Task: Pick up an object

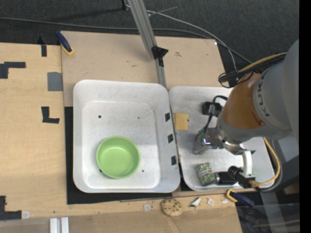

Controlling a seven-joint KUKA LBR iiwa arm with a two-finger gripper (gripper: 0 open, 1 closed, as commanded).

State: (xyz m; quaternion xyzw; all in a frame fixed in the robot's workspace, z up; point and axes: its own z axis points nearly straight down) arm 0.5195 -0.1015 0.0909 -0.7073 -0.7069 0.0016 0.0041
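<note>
Small green-patterned box [205,174] lies flat on the floor of the right bin [190,99], just below the end effector [200,145] in the camera view and a little to its right, close to that bin's near rim. It is a squat, roughly square packet, dark green with paler mottled print on its top face, and it sits slightly turned against the bin's walls. It is apart from the end effector, with a strip of bare white floor between them. A second loose thing, a flat tan square [181,121], rests up and to the left of the end effector, near the wall that the two bins share; it is plain, without markings, and also clear of the end effector. The end effector hangs low over the middle of the right bin, under the grey arm with its orange band [243,106], and points down toward the bin floor. Whether it is apart or together cannot be told from this view, and nothing can be seen gripped in it; whether its tip touches the floor cannot be told either. Well to the left of the end effector, in the left bin [116,98], stands a light green bowl [118,157], upright with its mouth up. Below and left of the end effector, outside the bins, a round brown speckled disc [171,207] lies on the table [107,57].
</note>
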